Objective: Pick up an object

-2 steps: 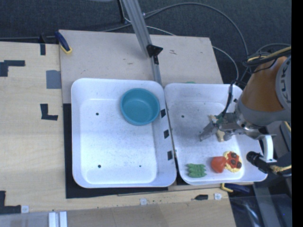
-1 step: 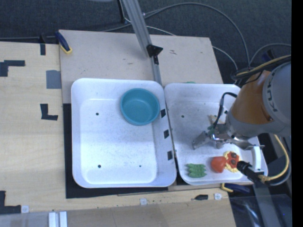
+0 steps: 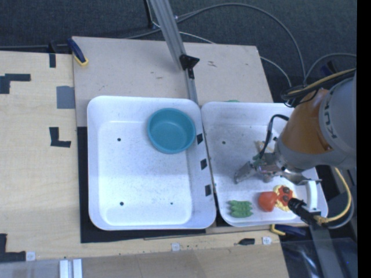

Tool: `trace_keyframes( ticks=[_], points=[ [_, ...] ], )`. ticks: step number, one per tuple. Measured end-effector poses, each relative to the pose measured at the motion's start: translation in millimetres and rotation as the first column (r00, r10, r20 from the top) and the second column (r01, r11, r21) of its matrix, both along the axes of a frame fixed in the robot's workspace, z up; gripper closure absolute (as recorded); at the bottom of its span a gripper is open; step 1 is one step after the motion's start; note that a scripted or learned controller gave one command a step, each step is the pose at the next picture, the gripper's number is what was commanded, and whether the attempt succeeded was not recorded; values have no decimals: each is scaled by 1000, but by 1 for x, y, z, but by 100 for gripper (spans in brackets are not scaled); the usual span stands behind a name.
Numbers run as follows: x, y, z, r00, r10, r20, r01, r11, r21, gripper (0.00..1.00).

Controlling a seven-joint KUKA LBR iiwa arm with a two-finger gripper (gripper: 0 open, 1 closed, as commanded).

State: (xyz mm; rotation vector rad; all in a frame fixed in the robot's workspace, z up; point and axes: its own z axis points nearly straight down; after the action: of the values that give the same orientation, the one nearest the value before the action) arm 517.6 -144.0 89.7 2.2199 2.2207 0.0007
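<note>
Grey pincer (image 3: 246, 172) hangs low in the right bin (image 3: 232, 126), fingers spread with nothing between them, so the pick looks undone, with the red toy (image 3: 268, 201) and green toy (image 3: 240, 208) lying near the bin's front rim.

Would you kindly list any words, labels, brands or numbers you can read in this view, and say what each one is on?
None: no legible text in this view.
Round blue plastic bowl: no label.
Two shallow white bins: dark specks, no lettering.
Green toy and red-and-yellow toy: too small to show any print.
Black tape pieces on the wooden bench: unmarked.
</note>
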Motion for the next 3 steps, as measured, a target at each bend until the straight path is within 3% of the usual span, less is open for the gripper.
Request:
trace_keyframes(
  ticks=[1,3],
  points=[
    [0,-1,11,1000,-1,2,1,1000,-1,100],
    [-6,-8,129,1000,0,2,0,1000,0,100]
  ],
)
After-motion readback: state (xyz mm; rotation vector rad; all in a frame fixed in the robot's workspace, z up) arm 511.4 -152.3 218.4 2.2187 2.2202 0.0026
